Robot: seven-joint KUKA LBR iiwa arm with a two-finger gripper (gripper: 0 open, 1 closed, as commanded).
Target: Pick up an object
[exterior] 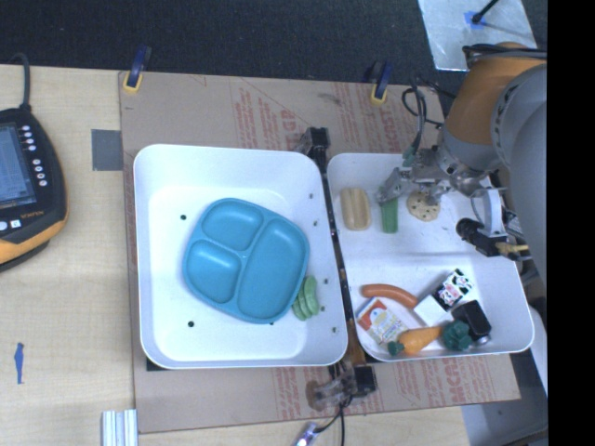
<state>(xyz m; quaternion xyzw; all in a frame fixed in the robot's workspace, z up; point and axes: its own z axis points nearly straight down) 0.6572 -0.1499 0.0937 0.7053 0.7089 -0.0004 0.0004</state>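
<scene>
My gripper (412,188) hangs over the far part of the right bin (521,291), with its fingers spread and nothing between them. Just under and beside it lie a round speckled cookie (427,208) and a short green stick (388,216). A beige bread piece (354,208) lies left of the stick. Toward the front of this bin are an orange sausage (390,295), a red-and-white packet (379,321), a carrot (416,339), a green lump (456,335), a black-and-white cube (453,289) and a black block (477,319).
The left bin (158,184) holds a blue divided plate (246,258) and a small green ridged piece (307,297) at the plate's right edge. A control pendant (23,184) lies at the bench's left edge. The arm (493,110) covers the right bin's far right corner.
</scene>
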